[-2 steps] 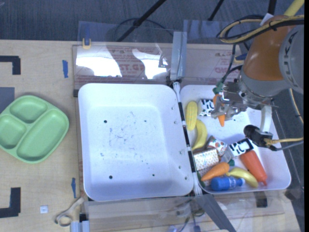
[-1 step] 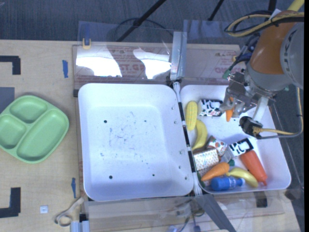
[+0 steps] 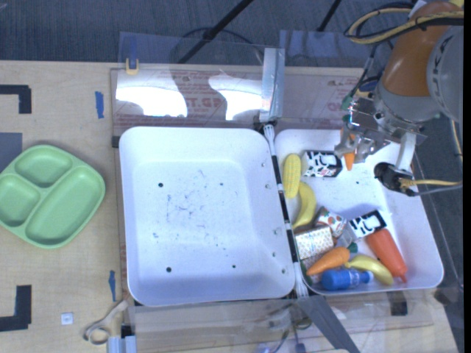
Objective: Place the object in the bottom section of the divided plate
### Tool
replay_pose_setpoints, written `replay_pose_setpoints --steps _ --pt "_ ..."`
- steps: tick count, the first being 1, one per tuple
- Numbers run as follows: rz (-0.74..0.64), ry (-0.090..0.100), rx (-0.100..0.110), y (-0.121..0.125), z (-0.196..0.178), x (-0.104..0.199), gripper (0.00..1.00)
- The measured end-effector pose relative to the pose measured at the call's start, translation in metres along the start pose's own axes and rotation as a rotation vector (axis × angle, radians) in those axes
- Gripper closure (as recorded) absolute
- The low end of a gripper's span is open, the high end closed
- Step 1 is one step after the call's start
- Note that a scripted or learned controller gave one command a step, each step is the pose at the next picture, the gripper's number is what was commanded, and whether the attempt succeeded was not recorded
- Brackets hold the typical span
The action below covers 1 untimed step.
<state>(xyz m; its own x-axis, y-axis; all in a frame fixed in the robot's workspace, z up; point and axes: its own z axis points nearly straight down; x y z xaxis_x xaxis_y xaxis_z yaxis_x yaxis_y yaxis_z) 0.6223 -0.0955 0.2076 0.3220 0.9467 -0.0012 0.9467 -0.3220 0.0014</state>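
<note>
Green three-section divided plate (image 3: 48,195): sits on the light wooden bench top (image 3: 59,285), well left of both bins and touching neither. Two small sections at its upper left, one long section along its lower right.

Gripper (image 3: 352,157): over the back of the right white bin (image 3: 430,259), just right of a black-and-white cow-patterned pack (image 3: 321,164). A small orange piece shows at its tip; can't tell whether that's a grasped object or part of the tool. Claw state: cannot tell.

Right bin contents:
- yellow corn cob (image 3: 292,175) against the left wall, yellow banana (image 3: 305,203) just below it
- brown printed packet (image 3: 313,240) and a black-and-white labelled carton (image 3: 366,223) mid-bin
- small orange carrot (image 3: 329,259), large orange carrot (image 3: 386,252), blue plastic bottle (image 3: 344,279) and a second yellow banana (image 3: 372,267) crowded at the front

Left white bin (image 3: 199,197): faint bluish scuff marks on the floor, a few dark dots.

Surface/room: blue tape strips and black tape corner marks on the bench. A clear panel (image 3: 191,87) stands behind the bins, with glare. Blue-grey carpet (image 3: 73,13) beyond, crossed by black stand legs. Yellow cables loop over the arm's orange band (image 3: 412,68).

Writing: reddish print on the panel and print on the packs, all too blurred to read.
</note>
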Motion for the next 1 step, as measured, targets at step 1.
replay_pose_setpoints --steps 1 --pt "0.086 0.001 0.001 -0.0112 -0.0179 0.0722 1.0"
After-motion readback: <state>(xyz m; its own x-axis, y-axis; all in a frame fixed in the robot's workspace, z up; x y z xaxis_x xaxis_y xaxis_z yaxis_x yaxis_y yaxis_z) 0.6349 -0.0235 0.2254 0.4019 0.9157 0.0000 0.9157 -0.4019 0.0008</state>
